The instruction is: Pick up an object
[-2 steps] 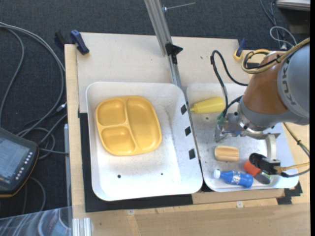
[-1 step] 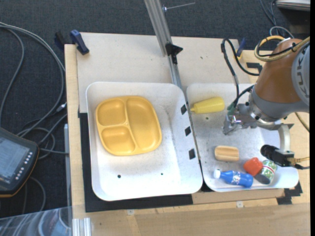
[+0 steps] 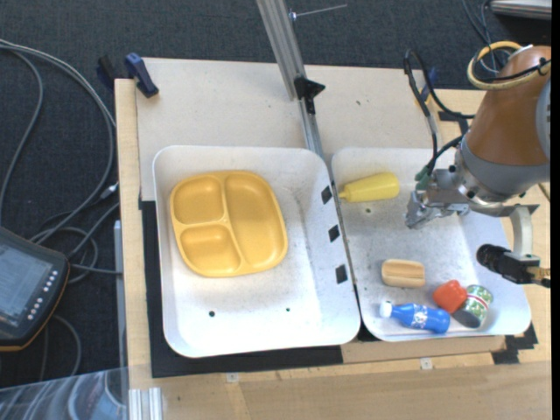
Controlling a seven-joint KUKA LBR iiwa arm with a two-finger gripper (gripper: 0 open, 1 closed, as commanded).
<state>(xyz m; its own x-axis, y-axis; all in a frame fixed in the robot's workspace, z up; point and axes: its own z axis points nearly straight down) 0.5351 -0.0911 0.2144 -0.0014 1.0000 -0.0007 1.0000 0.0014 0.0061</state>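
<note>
The yellow bottle (image 3: 370, 187) lies on its side at the upper left of the right bin (image 3: 490, 261), nearest the gripper (image 3: 420, 214) and apart from it. A sound grasp calls for centring across the bottle's narrow width before descending. The arm enters from the right of frame, wrist low over the bin; finger opening cannot be told, nothing visibly held.
</note>
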